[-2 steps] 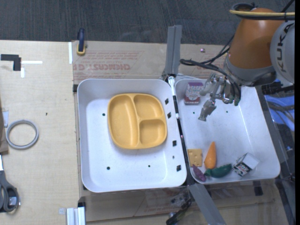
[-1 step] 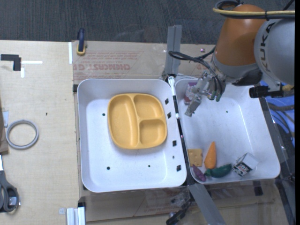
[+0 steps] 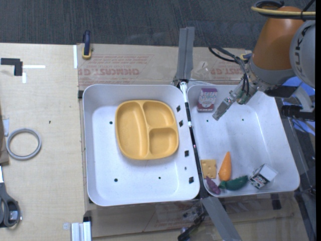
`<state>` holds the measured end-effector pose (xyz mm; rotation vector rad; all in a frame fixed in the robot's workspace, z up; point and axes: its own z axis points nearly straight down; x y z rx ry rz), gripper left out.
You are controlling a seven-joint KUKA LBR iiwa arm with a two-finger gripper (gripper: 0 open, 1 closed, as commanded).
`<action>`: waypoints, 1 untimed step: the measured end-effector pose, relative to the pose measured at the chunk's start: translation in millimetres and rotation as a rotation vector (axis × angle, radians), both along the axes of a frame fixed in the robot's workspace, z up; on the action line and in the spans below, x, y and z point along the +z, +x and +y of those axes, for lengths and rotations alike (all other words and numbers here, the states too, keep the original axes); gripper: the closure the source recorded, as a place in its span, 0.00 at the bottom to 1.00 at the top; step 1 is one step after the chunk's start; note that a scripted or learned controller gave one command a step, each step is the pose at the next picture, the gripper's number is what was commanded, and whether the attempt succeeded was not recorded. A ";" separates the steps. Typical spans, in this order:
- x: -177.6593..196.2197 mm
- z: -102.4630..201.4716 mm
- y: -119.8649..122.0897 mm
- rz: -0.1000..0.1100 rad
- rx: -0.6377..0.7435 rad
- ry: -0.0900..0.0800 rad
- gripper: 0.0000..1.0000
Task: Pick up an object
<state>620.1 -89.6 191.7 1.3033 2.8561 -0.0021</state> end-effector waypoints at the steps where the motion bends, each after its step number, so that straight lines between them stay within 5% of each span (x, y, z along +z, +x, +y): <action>1: -68.2 -11.2 21.7 0.004 -0.423 0.000 0.00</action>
